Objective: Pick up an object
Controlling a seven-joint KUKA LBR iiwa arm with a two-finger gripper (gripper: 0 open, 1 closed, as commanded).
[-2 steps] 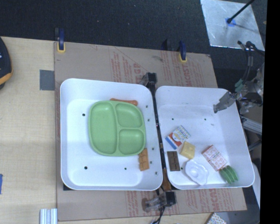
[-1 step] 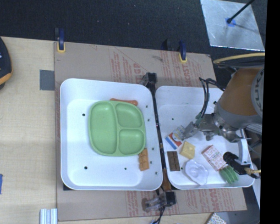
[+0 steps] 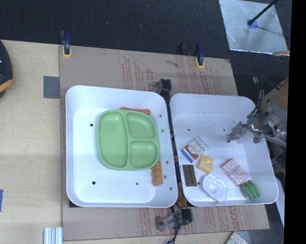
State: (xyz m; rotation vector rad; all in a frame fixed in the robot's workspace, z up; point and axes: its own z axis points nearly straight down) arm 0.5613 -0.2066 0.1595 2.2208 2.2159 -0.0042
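green plate [image 3: 127, 139] hides most of an orange item [image 3: 136, 111].

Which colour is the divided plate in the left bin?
Light green, seen best in the camera view: divided plate.

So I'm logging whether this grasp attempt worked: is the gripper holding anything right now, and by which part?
Nothing is held. The gripper hangs over bare floor in the right bin, apart from the items lying nearer the front.
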